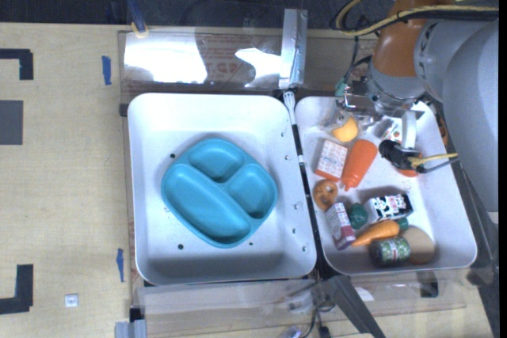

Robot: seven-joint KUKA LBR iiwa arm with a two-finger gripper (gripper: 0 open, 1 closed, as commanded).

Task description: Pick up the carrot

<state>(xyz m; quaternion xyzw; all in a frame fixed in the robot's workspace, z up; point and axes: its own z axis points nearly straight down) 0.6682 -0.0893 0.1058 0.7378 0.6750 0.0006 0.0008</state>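
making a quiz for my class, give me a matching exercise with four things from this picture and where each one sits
Things:
1. blue divided plate
2. carrot
3. green can
4. gripper

Places:
A. near-right corner of the right bin
B. far end of the right bin
C. middle of the left bin
D. right bin, between the black-and-white carton and the green can

Pairs: 1-C, 2-D, 3-A, 4-B

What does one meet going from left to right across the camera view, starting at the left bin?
left bin → blue divided plate → small doughnut-like toy → carrot → black-and-white carton → arm
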